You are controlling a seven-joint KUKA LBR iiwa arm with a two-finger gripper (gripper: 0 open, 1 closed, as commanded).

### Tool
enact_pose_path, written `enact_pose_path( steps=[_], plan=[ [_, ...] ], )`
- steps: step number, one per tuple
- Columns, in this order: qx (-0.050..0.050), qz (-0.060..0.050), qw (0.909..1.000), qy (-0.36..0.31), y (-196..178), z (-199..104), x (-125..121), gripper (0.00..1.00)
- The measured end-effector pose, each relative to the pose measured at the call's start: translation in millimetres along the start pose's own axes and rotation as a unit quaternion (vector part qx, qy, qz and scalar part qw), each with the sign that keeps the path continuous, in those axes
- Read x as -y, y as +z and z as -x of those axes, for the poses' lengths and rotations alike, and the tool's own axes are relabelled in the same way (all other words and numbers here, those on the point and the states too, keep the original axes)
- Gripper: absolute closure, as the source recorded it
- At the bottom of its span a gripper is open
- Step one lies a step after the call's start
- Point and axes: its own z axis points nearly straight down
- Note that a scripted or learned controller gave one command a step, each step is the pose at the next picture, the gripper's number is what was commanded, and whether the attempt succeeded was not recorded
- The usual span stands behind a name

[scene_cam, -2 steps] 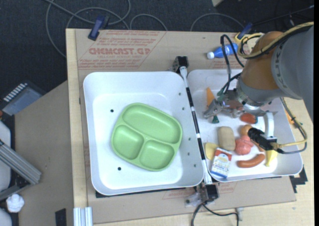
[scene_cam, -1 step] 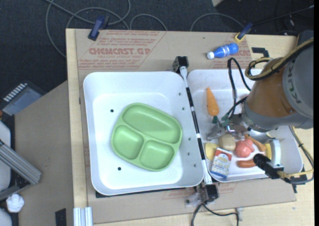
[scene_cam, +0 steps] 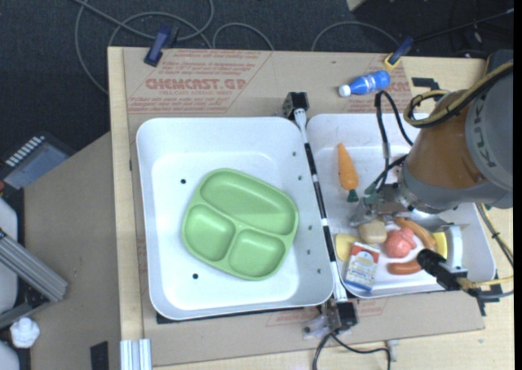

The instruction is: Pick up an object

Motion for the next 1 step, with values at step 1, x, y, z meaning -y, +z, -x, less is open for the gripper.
enact_pose_path(
  steps=[1],
  plan=[
    [-0.001, 0.001, 1.0000, -0.002, -91.3, -72.8, -48.9, 1.00]
  ],
)
